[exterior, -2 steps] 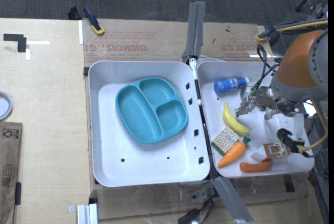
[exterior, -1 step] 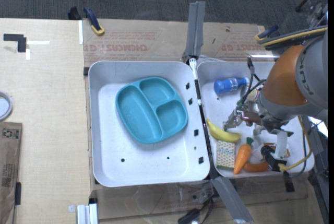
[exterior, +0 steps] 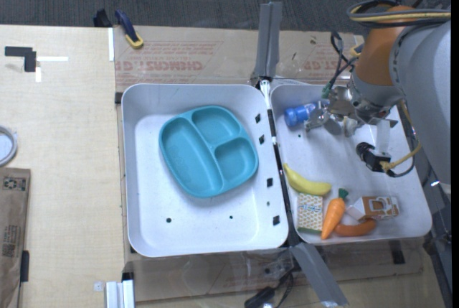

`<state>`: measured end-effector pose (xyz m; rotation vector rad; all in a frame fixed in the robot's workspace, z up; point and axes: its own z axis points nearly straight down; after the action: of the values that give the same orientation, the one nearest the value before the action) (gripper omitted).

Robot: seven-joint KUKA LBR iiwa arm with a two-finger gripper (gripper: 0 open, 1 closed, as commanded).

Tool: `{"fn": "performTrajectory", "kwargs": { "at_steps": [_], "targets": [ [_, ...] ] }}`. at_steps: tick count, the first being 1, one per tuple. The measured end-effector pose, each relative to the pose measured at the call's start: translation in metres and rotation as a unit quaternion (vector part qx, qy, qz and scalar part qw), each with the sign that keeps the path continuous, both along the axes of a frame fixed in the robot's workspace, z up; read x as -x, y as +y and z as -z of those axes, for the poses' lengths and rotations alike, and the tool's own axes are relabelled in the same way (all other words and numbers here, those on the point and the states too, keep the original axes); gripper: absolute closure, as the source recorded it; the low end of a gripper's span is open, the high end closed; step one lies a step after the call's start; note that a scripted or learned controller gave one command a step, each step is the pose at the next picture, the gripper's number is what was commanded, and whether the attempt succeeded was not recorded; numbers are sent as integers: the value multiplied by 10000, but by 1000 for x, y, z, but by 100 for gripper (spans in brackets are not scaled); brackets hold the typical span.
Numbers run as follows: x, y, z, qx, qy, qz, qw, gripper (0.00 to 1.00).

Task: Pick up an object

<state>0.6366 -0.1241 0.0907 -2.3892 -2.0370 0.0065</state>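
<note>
A small blue object, perhaps a bottle or cup lying on its side, sits near the back wall of the right bin, close to the divider between the two bins. Its right end meets the tip of the gripper, and that junction is too small and cluttered to read: I cannot tell whether the fingers are apart, together, or clamped on the blue object, nor whether it rests on the bin floor or is lifted slightly. The metal gripper body stretches rightward from there into the grey arm with its orange band, which hides the bin's back right corner and is cut off by the frame edge.

Nearer the front of the same bin, well apart from the gripper, lie a banana, a carrot overlapping a small printed carton, and a brown box; an orange-red item under the carrot is partly hidden.

The left bin holds a teal divided plate, tilted diagonally
</note>
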Motion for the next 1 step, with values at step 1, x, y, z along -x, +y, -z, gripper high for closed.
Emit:
{"fn": "performTrajectory", "kwargs": {
  "at_steps": [1],
  "targets": [
    [0,0,-9,13,11,-22,10000,100]
  ]
}}
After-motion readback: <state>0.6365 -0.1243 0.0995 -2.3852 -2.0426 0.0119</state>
